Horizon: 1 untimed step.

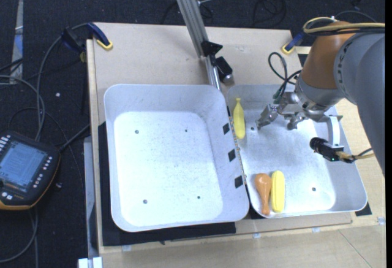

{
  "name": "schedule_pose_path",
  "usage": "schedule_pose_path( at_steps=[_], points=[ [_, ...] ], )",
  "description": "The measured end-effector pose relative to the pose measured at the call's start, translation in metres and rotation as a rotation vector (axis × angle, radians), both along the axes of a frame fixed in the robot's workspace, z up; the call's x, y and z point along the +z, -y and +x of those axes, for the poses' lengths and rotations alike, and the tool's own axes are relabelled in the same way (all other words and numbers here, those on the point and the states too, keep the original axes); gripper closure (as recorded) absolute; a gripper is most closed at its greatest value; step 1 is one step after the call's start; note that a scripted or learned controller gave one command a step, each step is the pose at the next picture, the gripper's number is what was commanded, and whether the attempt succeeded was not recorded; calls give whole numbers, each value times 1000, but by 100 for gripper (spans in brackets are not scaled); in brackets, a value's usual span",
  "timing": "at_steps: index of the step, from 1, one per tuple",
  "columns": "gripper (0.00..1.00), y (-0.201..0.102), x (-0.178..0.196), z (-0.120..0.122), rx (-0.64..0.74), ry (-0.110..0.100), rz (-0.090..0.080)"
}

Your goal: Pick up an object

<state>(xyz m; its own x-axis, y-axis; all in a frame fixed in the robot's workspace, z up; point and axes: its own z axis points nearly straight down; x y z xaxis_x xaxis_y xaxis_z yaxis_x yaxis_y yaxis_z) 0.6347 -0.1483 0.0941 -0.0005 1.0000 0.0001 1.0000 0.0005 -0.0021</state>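
Yellow object (239,120) at the right bin's (349,196) left wall, upright along the divider; gripper (277,115) just to its right, apart from it.
Camera view: gripper low over the right bin's upper part, nothing seen between its fingers; cannot tell whether they are spread or closed. Second yellow piece (278,191) and orange piece (264,190) lie touching, near the front rim. Left bin (116,107) alongside.

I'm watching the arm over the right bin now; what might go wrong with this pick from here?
1. The gripper sits beside the long yellow object that lies against the right white bin wall; the wall may block a finger, so the grasp could slip.
2. The orange pear-shaped object and the yellow oblong block touch in the near corner; a try there may nudge both or lift neither.
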Motion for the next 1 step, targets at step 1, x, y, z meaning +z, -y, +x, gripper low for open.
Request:
schedule_pose_path(
  at_steps=[1],
  points=[
    [100, 0, 12, 1, 0, 2, 0]
  ],
)
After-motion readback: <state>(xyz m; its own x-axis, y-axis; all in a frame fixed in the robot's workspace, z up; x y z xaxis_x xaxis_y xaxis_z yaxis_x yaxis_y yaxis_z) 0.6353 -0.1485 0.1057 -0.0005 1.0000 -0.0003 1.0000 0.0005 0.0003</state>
